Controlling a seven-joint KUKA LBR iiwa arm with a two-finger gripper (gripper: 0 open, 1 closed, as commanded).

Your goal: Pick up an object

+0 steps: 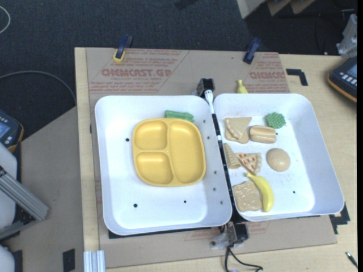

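On my bench, one white bin (pixel 108 152) holds a yellow divided plate (pixel 169 152) with a green piece (pixel 179 115) just behind it. The neighbouring bin (pixel 317 152) carries the toy food to pick from: a banana (pixel 262 190) touching a tan slab (pixel 246 196), a pizza slice (pixel 248 162), a round bun (pixel 278 159), a bread wedge (pixel 237 128), a roll (pixel 262 134) and a green leaf (pixel 275 119).

The right bin (pixel 317 152) holds toy foods: a green leafy piece (pixel 275 119) at the back, a hot-dog bun (pixel 262 134) beside a tan wedge (pixel 236 128), a pizza slice (pixel 249 162), a round beige roll (pixel 278 159), and a banana (pixel 262 191) (lying partly on a bread slice (pixel 245 196)) in front.
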